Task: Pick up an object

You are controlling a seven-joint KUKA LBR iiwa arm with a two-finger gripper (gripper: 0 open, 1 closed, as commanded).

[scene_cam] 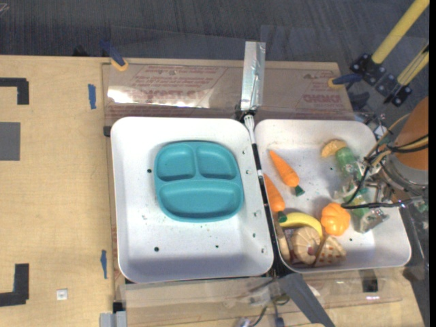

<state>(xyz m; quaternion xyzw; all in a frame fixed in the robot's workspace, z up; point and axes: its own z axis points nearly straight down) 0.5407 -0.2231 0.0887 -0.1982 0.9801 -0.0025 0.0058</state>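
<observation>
While low over the right shallow white bin [392, 247], hovers just beside round orange plastic fruit [335, 219]; pincer [364, 206] state impossible to tell. Left: teal divided plastic plate [199, 180] in other white bin [129, 203].

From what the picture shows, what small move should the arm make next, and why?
Probably a short descent toward the orange round fruit. The gripper is low over the right bin among the toys, just right of that fruit, and nothing is seen between its fingers. The carrot and banana lie farther left, so the fruit looks the nearest target.
</observation>
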